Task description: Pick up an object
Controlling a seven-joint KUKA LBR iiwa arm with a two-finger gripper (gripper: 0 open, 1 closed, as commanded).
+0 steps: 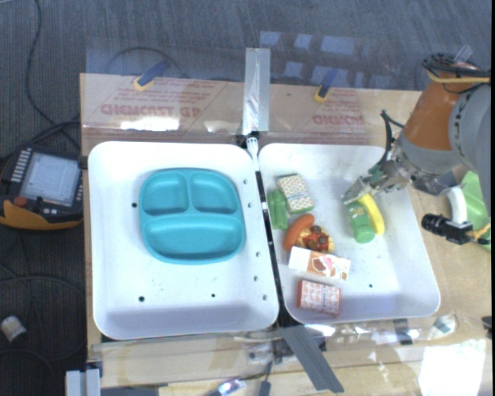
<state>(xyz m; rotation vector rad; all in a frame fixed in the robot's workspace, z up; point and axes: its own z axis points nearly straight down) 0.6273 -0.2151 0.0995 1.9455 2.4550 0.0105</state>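
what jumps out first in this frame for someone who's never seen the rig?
Probably the blue divided plate, alone in the middle of the left bin. Next, the right bin: small food items bunch along its left side, and a yellow banana lies over a green bottle further right. The gripper hangs right over that pair, arm reaching in from the right.

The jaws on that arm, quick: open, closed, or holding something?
Gripper: cannot be told from this view; it sits low in the right bin, just above the yellow and green items.
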